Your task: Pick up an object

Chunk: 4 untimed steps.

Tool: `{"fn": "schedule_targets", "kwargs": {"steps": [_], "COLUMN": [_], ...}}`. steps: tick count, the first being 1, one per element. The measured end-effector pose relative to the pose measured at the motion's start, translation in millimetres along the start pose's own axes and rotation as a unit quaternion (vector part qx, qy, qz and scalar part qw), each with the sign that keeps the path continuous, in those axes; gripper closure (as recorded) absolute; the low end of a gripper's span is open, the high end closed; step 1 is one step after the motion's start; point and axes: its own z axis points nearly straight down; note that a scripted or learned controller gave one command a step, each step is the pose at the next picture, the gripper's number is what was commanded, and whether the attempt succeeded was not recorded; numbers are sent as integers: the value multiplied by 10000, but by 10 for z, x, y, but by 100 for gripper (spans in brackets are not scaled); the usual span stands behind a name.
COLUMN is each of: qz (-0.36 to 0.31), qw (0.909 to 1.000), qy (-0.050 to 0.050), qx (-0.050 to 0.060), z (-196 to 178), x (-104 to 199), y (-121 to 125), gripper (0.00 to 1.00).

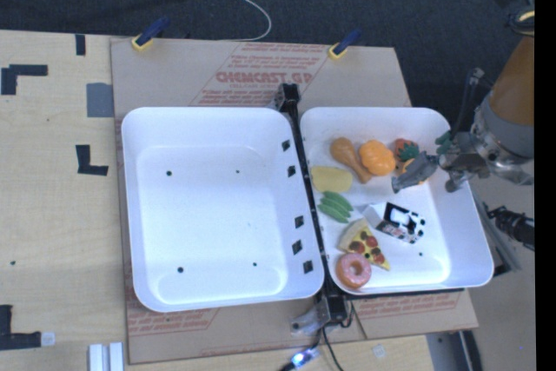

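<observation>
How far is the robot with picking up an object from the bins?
Done: the hand has reached over the right bin, beside the orange toy. In hand: nothing visible between its fingers; the view is too small to tell whether they are open. Left: the whole grasp and lift. The doughnut, pizza slice and other toys lie in the bin.

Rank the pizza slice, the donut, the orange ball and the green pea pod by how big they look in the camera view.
1. pizza slice
2. donut and orange ball: too alike to separate
3. green pea pod
</observation>
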Motion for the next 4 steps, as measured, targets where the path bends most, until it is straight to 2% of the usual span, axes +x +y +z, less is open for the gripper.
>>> {"fn": "schedule_targets", "kwargs": {"steps": [1, 2, 3, 4], "qz": [-6, 4, -16, 6], "qw": [10000, 10000, 10000, 10000], "qy": [18, -2, -5, 6], "qx": [67, -15, -26, 65], "z": [1238, 1699, 1873, 1898], "x": [163, 297, 343, 459], "y": [87, 355, 1186, 1629], "gripper": [0, 0, 0, 0]}}
